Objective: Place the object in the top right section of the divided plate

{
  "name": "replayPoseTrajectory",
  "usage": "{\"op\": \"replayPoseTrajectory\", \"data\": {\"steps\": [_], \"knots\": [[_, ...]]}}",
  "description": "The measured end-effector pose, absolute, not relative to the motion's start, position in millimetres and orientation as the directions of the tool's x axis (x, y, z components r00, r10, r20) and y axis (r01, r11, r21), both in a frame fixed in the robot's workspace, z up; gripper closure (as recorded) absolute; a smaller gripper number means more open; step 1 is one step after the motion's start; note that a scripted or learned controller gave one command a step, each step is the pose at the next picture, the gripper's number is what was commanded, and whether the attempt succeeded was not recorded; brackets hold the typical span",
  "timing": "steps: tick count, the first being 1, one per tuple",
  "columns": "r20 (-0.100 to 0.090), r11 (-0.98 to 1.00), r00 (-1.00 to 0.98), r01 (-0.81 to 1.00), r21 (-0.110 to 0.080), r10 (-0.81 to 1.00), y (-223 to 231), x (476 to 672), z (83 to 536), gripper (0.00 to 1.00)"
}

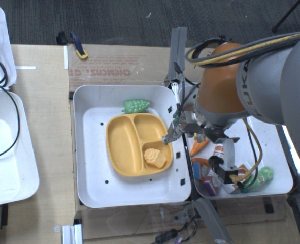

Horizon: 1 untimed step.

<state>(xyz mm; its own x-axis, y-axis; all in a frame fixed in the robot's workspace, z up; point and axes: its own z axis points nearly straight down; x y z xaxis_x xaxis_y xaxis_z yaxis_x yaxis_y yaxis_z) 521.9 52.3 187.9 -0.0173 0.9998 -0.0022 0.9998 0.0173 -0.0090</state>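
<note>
Wooden table [38, 65] carried white bins; yellow divided plate [138, 144] sat centre-frame. Object, a yellow piece [156, 157], lay in lower right section. Tool [171, 135] hung at plate's right rim, finger state untold. Best lifted cleanly over divider, released low in top right section.

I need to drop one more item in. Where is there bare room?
Free: the yellow divided plate's long left section and the left bin floor left of it. Crowded: the plate's right edge by the hand, and the right bin.
</note>
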Motion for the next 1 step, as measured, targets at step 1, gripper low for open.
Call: {"op": "replayPoseTrajectory", "data": {"steps": [1], "knots": [[-0.002, 0.017, -0.017, 1.000, -0.009, 1.000, 52.3, 521.9, 187.9, 0.00]]}}
